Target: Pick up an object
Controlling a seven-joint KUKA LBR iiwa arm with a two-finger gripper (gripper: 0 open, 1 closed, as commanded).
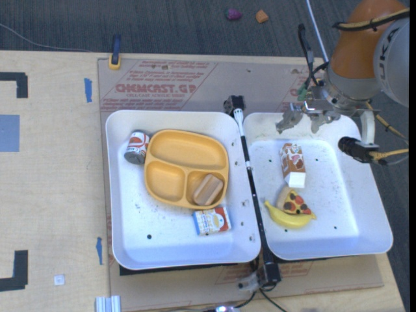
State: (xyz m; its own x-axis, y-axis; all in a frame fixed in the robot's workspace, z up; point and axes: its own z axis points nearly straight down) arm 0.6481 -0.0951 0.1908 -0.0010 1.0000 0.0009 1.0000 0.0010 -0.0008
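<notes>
Camera view shows our gripper (300, 119) hanging open and empty at twelve o'clock of the right bin (364, 236). We judge the carton (292, 164) below it light, stiff; grasp across its narrow sides.

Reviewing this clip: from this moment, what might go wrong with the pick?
The pizza slice and banana touch in the right bin, so a grab may catch both or nudge one away. The carton lies close above them and could get bumped. The gripper sits over the bin's far rim, risking contact.
</notes>
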